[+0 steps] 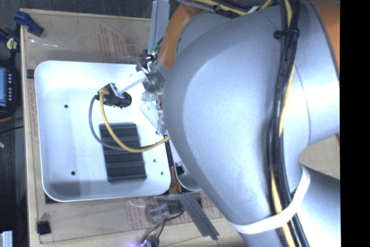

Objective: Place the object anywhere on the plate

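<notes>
Grey ribbed block [122, 151] lies flat in the left white bin [58, 124], toward 6 o'clock, apart from the gripper [148, 85] at the bin's 2 o'clock edge. Whether the gripper is wide or narrow cannot be told. 1 likely risk: the broad, flat block slips from a pinch.

The white bin [63, 142] and the near arm [243, 113] were viewed from above, at a slant, by one fixed camera.
</notes>
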### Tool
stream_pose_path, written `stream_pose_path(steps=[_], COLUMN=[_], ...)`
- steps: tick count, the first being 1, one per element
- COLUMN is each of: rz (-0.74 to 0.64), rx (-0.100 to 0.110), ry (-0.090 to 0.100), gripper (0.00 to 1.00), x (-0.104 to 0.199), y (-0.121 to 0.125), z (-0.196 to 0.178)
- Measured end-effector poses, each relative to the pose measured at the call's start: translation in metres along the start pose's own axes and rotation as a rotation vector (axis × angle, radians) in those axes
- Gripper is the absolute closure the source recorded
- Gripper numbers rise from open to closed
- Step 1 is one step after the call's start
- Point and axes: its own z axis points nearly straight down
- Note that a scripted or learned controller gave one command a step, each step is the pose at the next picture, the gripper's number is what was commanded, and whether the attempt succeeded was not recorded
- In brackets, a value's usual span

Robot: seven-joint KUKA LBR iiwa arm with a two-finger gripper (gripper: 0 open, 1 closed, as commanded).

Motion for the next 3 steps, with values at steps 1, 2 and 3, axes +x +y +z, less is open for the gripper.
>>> stream_pose_path(steps=[1,2,3], rz=[-0.002,-0.301,-0.711], rx=[0.000,0.003,0.001], ry=[0.002,-0.003,0.003], gripper=[1.00,1.00,1.00], x=[0.057,0.028,-0.044], y=[-0.119,-0.096,-0.057], z=[0.046,-0.016,-0.173])
